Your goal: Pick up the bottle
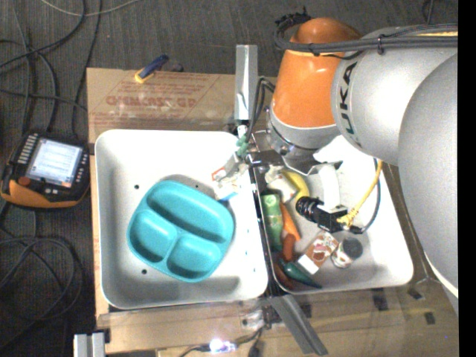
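Jaws (pixel 239 168) hover just beside green bottle (pixel 271 213).

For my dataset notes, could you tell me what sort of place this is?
Probably a robotics lab: a KUKA arm over two white bins, a teach pendant and loose cables on carpet.

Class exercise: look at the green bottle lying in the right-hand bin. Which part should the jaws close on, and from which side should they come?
Grip the green bottle across its narrow body, about mid-length, coming down from above. It appears to lie flat, long axis running near to far along the right bin's left wall, so the jaws would likely best straddle its width. The orange item crowding its right side leaves little room.
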Robot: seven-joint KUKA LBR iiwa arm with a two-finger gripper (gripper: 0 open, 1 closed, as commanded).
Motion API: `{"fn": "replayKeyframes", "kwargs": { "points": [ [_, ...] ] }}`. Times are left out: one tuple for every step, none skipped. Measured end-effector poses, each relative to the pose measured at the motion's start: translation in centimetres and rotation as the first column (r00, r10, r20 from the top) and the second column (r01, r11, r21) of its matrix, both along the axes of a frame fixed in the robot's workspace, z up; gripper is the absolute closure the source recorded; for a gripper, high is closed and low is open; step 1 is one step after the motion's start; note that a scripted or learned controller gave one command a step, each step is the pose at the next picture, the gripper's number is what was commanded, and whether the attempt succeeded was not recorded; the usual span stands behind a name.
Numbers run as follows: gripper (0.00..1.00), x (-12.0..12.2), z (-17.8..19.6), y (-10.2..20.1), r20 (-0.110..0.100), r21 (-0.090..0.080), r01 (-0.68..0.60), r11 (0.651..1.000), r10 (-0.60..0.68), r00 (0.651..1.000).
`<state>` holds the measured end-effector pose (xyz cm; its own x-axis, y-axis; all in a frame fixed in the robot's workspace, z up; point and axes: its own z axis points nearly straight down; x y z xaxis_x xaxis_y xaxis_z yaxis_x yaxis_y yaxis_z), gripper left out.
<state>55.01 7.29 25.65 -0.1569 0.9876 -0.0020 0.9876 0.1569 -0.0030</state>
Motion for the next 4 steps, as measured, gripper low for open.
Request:
{"fn": "replayKeyframes", "kwargs": {
  "points": [
    [0.00,2.1,-15.3,5.6,0.008,-0.002,0.178,0.984,-0.178,0.984],
    [0.00,7.6,-16.6,8.4,0.005,-0.002,0.445,0.895,-0.445,0.895],
    [1.00,7.6,-15.7,7.9,0.007,-0.012,0.444,0.896,-0.444,0.896],
    [1.00,1.2,-16.0,5.5,0.041,0.001,0.153,0.988,-0.153,0.987]
  ]
}}
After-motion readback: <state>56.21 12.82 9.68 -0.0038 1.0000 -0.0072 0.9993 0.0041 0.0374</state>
